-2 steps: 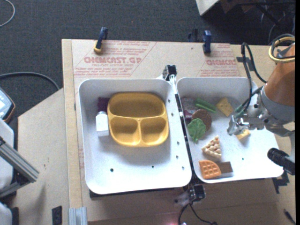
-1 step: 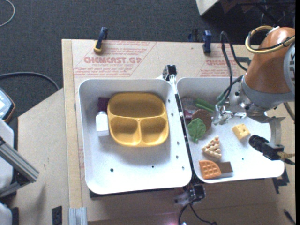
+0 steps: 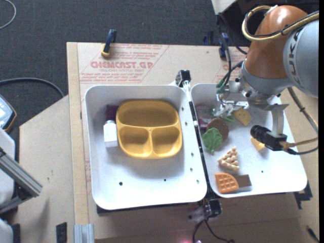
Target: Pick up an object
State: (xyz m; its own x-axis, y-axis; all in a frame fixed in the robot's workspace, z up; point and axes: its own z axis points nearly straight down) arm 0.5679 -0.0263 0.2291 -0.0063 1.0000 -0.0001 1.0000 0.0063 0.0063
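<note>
The two bins [image 3: 96, 151] look like smooth white plastic with a faint sheen, dotted with small dark holes. The divided tray [image 3: 149, 128] is yellow-orange plastic, smooth and softly glossy along its ridges. Beside it the small bottle [image 3: 110, 133] appears to be matt white plastic. The worktop [image 3: 81, 70] is a pale board, matt, covered in papery film with red print. The arm's band [image 3: 268, 39] is glossy orange, catching light, and its casing [image 3: 310, 54] is smooth grey with a satin finish. The tool [image 3: 226, 105] shows bare shiny metal. The waffle piece [image 3: 226, 183] has a ridged, matt orange surface.
</note>
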